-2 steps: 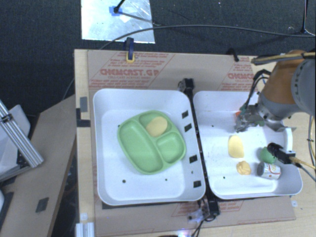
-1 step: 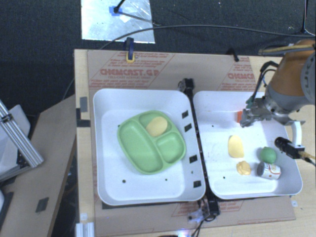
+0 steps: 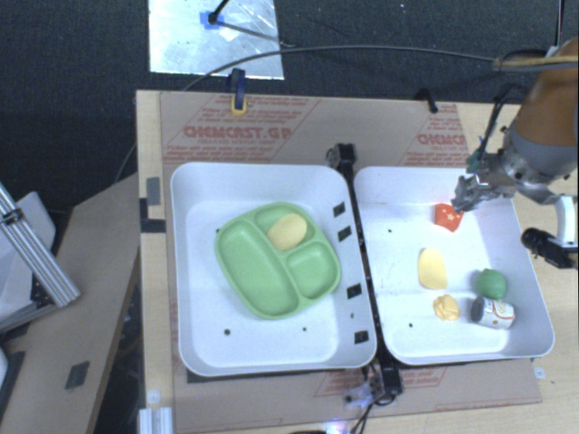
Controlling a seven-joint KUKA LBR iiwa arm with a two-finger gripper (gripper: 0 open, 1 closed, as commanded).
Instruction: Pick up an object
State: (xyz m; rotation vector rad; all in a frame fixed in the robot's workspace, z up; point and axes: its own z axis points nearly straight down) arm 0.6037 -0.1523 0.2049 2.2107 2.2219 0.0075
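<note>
Above the right bin (image 3: 534,283), fingers (image 3: 468,194) hover beside the orange block (image 3: 446,216)

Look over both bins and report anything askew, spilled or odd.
Two things stand out. The green tray sits skewed in the left bin, not square to its walls. A small can lies on its side near the right bin's front corner, beside a green ball. Nothing looks spilled or broken.

floor: dark carpet (image 3: 72,70) | bench: brown board (image 3: 298,125) | far: shiny foil sheet (image 3: 213,25) | left: aluminium rail (image 3: 36,251)
</note>
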